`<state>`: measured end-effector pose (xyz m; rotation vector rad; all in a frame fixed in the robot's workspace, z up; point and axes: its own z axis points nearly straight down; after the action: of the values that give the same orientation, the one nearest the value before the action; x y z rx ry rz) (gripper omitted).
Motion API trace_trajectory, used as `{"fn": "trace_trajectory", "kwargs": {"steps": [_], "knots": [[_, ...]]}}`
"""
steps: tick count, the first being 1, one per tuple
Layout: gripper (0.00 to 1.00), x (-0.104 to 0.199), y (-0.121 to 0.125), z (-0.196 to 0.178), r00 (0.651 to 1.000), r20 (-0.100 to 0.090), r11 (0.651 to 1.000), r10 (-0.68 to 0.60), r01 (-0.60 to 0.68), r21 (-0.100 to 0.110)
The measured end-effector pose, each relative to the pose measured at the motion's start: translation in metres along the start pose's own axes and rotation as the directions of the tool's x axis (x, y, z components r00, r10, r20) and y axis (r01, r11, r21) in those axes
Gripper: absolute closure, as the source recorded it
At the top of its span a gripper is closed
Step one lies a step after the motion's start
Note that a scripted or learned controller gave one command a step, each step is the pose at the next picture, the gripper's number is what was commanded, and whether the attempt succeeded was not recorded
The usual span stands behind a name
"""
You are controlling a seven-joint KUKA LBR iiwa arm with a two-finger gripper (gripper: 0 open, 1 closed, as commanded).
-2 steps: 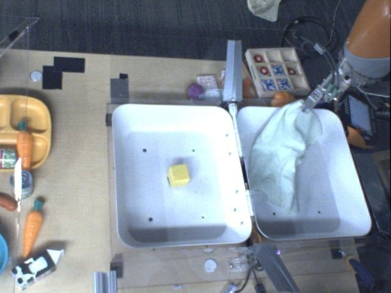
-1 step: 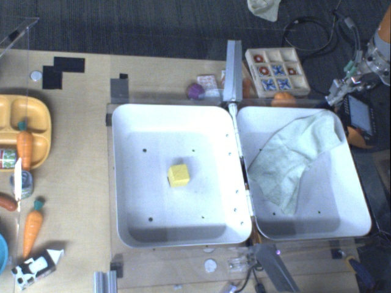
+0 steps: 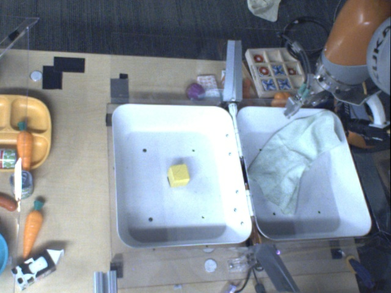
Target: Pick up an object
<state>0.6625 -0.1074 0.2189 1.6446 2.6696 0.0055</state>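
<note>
Pale wooden bench under me, with two shallow white bins side by side and clutter around the edges. My gripper (image 3: 297,102) sits over the far edge of the right bin (image 3: 354,215), at its back rim, with the arm coming in from the right. A pale green cloth (image 3: 287,160) lies crumpled in that bin, and its upper corner rises toward the fingertips; I think the fingers are pinched on that corner, but the view is blurred there, so I cannot tell whether they are closed or apart. The cloth's long axis runs diagonally, from the back right of the bin down toward its front left, so most of it lies forward and left of the fingers. The left bin (image 3: 131,215) holds a small yellow block (image 3: 178,175) near its middle, well apart from the gripper, across the divider between the bins
</note>
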Motion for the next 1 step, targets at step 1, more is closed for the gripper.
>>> {"fn": "trace_trajectory", "kwargs": {"steps": [1], "knots": [[1.00,-0.0636,-0.0225,-0.0463,1.000,0.005,1.000,-0.006,0.007,-0.003]]}}
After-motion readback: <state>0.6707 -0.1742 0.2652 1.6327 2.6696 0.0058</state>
